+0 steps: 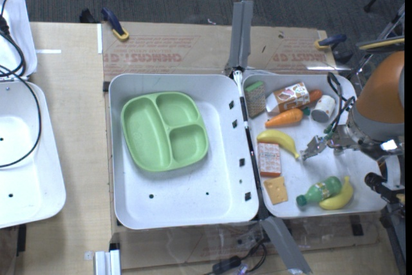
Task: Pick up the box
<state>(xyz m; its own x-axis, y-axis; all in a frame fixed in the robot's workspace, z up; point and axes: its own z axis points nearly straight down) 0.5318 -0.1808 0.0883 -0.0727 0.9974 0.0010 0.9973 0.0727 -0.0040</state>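
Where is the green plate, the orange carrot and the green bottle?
Green three-compartment plastic plate (165, 131), camera view, on the divider between its compartments.
Orange toy carrot (284, 118), camera view, middle of its body.
Green plastic bottle (320, 191), camera view, on its round body.

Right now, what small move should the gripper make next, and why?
Probably shift toward the bin's far side: the gripper sits over bare floor beside the banana, while the orange-and-white box lies beyond the carrot.
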